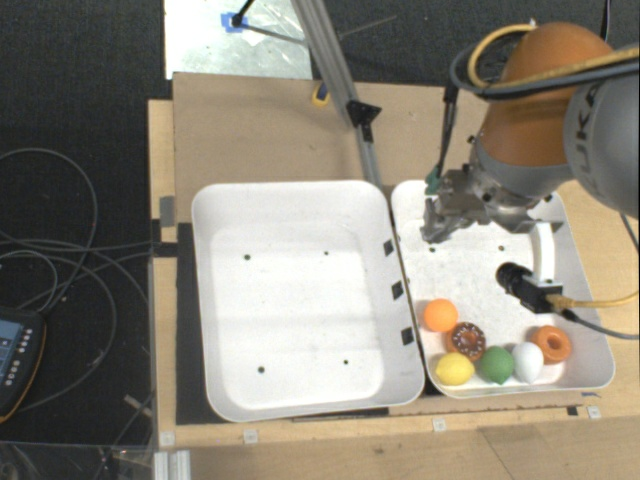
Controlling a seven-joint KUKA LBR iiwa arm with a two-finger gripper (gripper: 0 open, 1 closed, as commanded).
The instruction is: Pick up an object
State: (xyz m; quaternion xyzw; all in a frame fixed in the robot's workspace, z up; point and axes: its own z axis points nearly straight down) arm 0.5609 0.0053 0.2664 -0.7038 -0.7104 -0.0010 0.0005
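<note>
My gripper (pixel 437 228) hangs over the far left part of the right bin (pixel 590 368), close to the bin floor, and no object lies beneath it. The toys lie along the near edge of that bin. They are an orange ball (pixel 440 315), a brown sprinkled donut (pixel 467 339), a yellow lemon (pixel 454 369), a green ball (pixel 495 365), a white egg (pixel 527 361) and an orange ring (pixel 551 343). All of them lie well nearer the camera than the gripper, apart from it.
The left bin (pixel 300 298) stands beside the right one, joined by black clips (pixel 397 290). A black cylinder on a white bracket (pixel 520 280) with a yellow cable sits over the right bin. A grey pole (pixel 335 68) slants across the back.
</note>
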